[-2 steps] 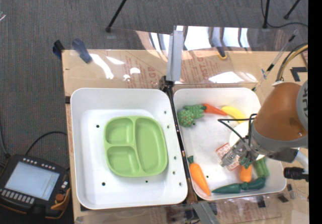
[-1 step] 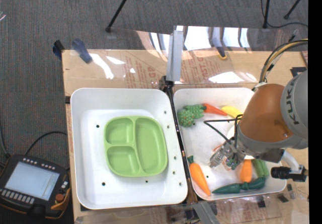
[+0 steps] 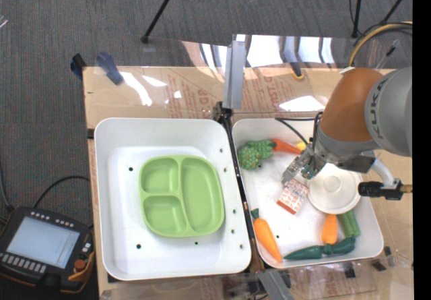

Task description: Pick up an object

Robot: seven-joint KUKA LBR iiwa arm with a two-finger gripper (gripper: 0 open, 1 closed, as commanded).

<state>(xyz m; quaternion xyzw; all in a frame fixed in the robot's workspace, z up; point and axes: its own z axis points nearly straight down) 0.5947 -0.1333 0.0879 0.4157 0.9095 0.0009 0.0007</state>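
Two white bins on a cardboard-covered bench, grey carpet around.
The gripper (image 3: 300,172) hangs over the right bin (image 3: 269,251), just above the red-and-white packet (image 3: 293,197); finger spread unclear. Bare floor left of the packet, toward a toy carrot (image 3: 267,238).

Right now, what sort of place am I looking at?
Probably a robot lab: an arm reaches over two white bins of toy food, with a teach pendant on the carpet and tripod legs behind.
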